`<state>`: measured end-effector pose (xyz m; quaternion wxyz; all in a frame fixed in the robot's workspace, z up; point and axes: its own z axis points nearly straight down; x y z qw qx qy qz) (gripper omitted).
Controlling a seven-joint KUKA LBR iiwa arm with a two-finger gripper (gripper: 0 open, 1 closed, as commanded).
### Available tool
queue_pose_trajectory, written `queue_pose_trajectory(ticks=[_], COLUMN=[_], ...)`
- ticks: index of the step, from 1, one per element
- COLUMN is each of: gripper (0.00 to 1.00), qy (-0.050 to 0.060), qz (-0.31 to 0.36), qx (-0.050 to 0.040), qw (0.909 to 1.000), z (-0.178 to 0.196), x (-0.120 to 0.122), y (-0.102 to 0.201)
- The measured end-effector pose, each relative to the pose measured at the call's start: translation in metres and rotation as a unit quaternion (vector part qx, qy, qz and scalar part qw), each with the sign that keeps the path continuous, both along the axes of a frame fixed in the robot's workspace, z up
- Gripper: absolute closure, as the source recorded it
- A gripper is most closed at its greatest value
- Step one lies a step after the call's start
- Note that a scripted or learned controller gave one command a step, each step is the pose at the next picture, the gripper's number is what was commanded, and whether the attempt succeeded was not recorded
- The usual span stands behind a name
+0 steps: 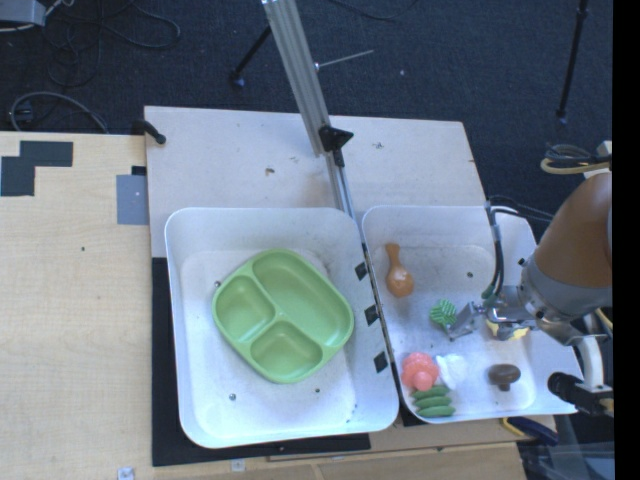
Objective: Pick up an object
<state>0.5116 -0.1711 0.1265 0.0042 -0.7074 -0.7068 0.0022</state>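
**Reaching for the green toy**

Down low in the right bin (470,230), gripper (462,320) right beside a small green toy (443,315). Open or closed: too small to tell. Nothing seen held yet. Nearby in the same bin: an orange wooden spoon (398,273), a pink toy (421,370), green peas (433,401), a brown mushroom (503,375). Green plate (283,314) alone in the left bin (190,258). Next, probably: close on the green toy, then lift straight up, slowly.

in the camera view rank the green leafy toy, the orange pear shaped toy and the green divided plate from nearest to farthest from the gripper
1. Green leafy toy, right bin, just left of the gripper.
2. Orange pear shaped toy, right bin, up and left, near the divider.
3. Green divided plate, middle of the left bin.
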Motion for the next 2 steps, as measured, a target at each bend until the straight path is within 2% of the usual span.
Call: queue_pose_trajectory(ticks=[1,2], gripper=[0.00,1.00], qy=[-0.004,-0.004], qz=[0.000,-0.002], qx=[-0.0013,-0.0002], qw=[1.0000,1.0000], z=[-0.035,-0.024], x=[0.000,0.000], y=[0.000,0.000])
